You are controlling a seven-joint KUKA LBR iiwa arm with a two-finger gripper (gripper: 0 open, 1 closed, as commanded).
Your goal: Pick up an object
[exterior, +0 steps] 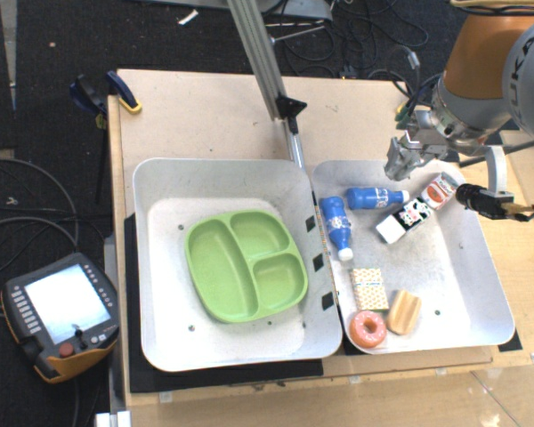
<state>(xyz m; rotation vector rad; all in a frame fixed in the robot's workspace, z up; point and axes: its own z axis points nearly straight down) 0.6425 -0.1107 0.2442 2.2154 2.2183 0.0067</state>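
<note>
Two bins side by side
Tray point(246, 266) in left bin point(160, 194); right bin point(481, 274) holds bottles point(374, 198) at back, box point(402, 221) beside them, wafer point(368, 287), donut point(368, 328), bun point(403, 312) in front

The gripper point(402, 160) is hovering over the right bin's point(481, 265) far edge, above two blue bottles point(375, 198) point(336, 225), a black-and-white carton point(402, 221), a wafer point(368, 288), a doughnut point(368, 328) and a bread roll point(404, 312). A green divided plate point(246, 265) is lying in the left bin point(160, 229).
</note>
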